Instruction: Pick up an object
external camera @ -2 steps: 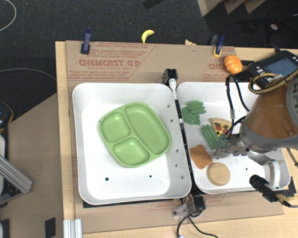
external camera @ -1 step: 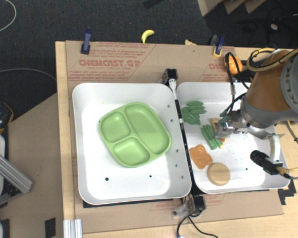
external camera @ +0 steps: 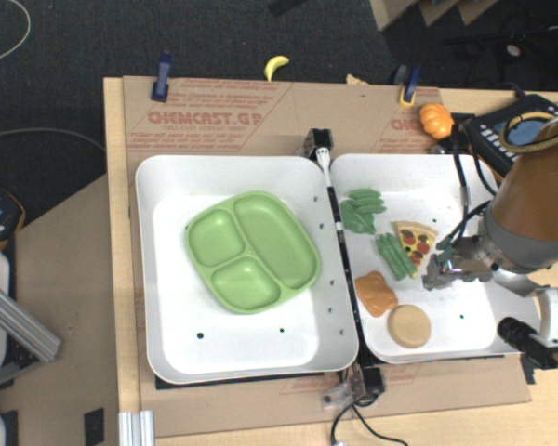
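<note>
The right bin (external camera: 446, 337) holds several toy foods: a green leafy piece (external camera: 361, 210), a green bean pod (external camera: 395, 255), a pizza slice (external camera: 415, 240), an orange chunk (external camera: 376, 294) and a round tan cookie (external camera: 409, 325). My gripper (external camera: 444, 272) hangs low over this bin, just right of the pizza slice and above the cookie. Its dark fingers point left, and nothing shows between them.
A green divided plate (external camera: 251, 251) lies in the left bin (external camera: 167, 277). On the cardboard bench behind the bins are a small orange fruit (external camera: 435, 119), a yellow banana (external camera: 275, 65) and two blue clamps (external camera: 162, 77). Cables run along the divider between the bins.
</note>
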You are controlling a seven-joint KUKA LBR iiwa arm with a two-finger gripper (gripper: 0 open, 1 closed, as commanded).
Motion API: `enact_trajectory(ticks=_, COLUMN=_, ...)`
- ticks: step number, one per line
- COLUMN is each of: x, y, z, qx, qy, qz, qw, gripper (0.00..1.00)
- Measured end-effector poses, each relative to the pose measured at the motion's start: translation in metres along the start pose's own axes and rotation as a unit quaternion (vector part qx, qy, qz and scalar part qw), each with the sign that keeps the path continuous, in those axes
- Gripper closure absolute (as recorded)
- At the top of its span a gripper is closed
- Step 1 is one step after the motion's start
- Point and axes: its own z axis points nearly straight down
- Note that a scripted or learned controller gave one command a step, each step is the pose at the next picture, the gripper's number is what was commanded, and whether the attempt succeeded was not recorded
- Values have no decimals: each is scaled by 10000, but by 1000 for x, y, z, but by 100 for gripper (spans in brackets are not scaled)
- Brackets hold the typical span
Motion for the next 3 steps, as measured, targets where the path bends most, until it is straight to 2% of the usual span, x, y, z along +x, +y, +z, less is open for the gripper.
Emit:
enact_trajectory(ticks=1, x=9, y=1, z=73, qx=23, qy=4, qz=-14, qw=10000, gripper=100)
enact_trajectory(ticks=2, x=-18, y=5, z=-72, qx=-90, qy=-36, qz=-12, qw=10000, gripper=100)
enact_trajectory(ticks=3, x=12, y=2, z=-17, qx=7, qy=3, qz=-24, qw=10000, gripper=100)
